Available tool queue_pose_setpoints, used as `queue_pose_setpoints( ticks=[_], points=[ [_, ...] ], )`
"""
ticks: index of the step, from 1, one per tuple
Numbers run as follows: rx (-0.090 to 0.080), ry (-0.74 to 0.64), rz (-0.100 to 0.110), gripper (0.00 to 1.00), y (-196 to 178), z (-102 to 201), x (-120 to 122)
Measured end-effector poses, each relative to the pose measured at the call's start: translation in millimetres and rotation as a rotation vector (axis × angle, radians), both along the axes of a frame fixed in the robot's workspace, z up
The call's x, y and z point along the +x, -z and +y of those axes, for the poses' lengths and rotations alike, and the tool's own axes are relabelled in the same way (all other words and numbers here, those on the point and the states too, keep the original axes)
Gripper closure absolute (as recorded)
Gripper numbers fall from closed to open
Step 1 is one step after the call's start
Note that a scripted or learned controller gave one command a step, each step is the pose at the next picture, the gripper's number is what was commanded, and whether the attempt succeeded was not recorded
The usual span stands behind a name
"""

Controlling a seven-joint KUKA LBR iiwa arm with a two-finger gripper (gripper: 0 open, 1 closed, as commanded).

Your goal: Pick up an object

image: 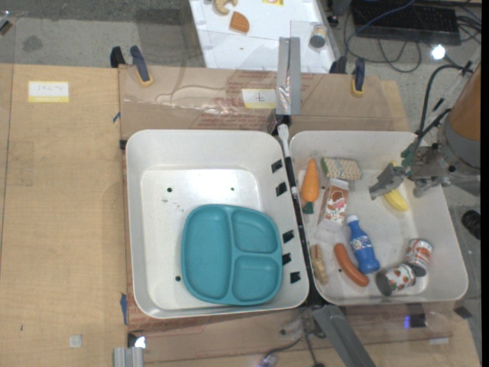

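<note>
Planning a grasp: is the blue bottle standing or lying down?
Lying down: the blue bottle shows its full length flat on the right bin's floor, white cap pointing away.

Glossy white plastic bins [145,205], a smooth matt teal plastic tray [229,254], brown cardboard backing [191,102]

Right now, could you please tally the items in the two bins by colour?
Teal: 1, divided plate
Orange: 2, carrot, sausage
Blue: 1, bottle
Yellow: 1, piece under the tool
Red and white: 3, carton, two cans
Tan: 2, packet, peanut-like piece
Total: 10
</note>
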State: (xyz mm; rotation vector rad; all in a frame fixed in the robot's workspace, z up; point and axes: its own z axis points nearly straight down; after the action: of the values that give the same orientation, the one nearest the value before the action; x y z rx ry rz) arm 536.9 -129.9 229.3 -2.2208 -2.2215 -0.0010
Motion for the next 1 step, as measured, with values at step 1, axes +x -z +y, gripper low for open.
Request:
queue_pose_setpoints(
  ticks=[1],
  points=[
    [-0.002, -0.032, -0.003, 0.0, 114.6, -19.8, 59.7]
  ],
)
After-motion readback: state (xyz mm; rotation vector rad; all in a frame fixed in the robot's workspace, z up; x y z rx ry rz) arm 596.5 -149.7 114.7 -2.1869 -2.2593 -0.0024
